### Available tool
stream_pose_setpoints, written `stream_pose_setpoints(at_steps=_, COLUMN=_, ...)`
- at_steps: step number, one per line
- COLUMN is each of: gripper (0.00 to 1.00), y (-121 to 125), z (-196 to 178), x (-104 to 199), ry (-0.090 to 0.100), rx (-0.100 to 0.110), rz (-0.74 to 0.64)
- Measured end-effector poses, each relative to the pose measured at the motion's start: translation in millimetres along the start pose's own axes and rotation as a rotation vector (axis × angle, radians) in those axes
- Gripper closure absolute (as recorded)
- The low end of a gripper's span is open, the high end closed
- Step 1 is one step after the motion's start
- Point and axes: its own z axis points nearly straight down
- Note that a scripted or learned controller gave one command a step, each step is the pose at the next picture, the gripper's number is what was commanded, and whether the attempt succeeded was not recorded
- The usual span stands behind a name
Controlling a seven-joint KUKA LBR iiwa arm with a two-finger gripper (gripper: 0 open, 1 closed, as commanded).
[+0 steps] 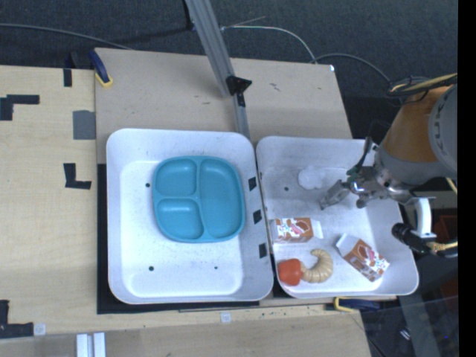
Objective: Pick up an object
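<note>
My gripper (342, 201) hangs over the middle of the right bin (401, 222), reaching in from the right. Its fingers are open with nothing between them. A clear plastic cup (310, 177) lies just to its upper left. Below it sit a small red-and-white carton (295, 229), a red tomato (291, 272) touching a tan croissant (320, 266), and a second carton (363, 258) at the lower right. None of these touches the gripper.
The left bin (126, 222) holds a blue divided plate (199, 199). A grey metal pole (212, 39) slants in from the top and ends at the bins' shared back corner. The arm's orange band (413, 129) is over the right bin's right wall.
</note>
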Motion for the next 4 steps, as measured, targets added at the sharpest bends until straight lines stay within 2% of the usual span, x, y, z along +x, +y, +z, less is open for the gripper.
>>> stream_pose_setpoints(at_steps=1, gripper=1.0, y=1, z=-14, x=0, ry=0.0, rx=-0.005, rz=-0.001)
stream_pose_setpoints(at_steps=2, gripper=1.0, y=4, z=-77, x=4, ry=-0.003, rx=-0.013, rz=-0.001)
stream_pose_setpoints(at_steps=4, gripper=1.0, y=-1, z=-180, x=13, ry=-0.003, rx=-0.013, rz=0.0)
